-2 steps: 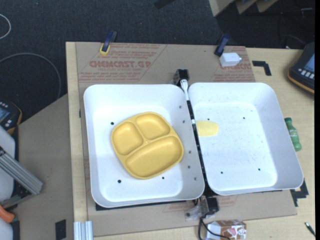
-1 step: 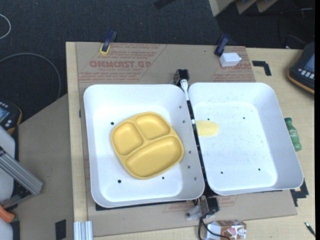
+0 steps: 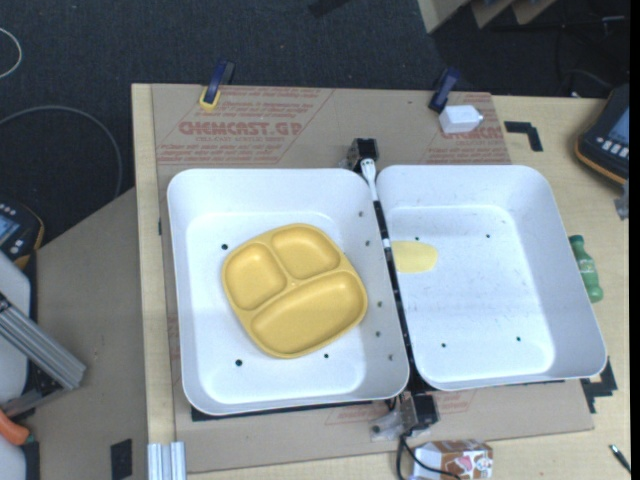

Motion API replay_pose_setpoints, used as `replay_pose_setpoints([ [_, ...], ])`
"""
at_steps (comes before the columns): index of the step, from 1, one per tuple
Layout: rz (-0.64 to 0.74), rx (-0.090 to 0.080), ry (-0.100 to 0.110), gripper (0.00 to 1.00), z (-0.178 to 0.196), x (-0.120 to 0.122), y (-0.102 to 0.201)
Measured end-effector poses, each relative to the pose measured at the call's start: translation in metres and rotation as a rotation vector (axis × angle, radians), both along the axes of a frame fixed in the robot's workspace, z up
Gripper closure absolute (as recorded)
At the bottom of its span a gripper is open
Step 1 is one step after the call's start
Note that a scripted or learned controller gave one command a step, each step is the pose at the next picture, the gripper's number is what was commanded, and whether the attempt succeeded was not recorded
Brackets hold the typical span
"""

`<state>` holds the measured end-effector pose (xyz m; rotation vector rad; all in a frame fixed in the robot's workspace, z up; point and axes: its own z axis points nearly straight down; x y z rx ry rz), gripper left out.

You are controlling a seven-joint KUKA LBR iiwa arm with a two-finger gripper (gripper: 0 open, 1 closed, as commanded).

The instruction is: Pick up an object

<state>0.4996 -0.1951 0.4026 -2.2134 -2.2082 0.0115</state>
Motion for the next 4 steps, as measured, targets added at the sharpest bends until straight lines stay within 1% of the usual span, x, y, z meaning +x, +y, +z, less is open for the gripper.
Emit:
replay_pose_setpoints([
  [1, 0.011, 0.0, -0.005, 1.0, -0.074, -0.022, 0.091],
  [2, 0.011, -0.001, -0.007, 1.0, -0.136, -0.021, 0.166],
  [3, 0.013, -0.002, -0.029, 1.0, -0.03, -0.019, 0.242],
  [4, 0.009, -0.003, -0.025, 1.0, 0.032, -0.02, 0.288],
])
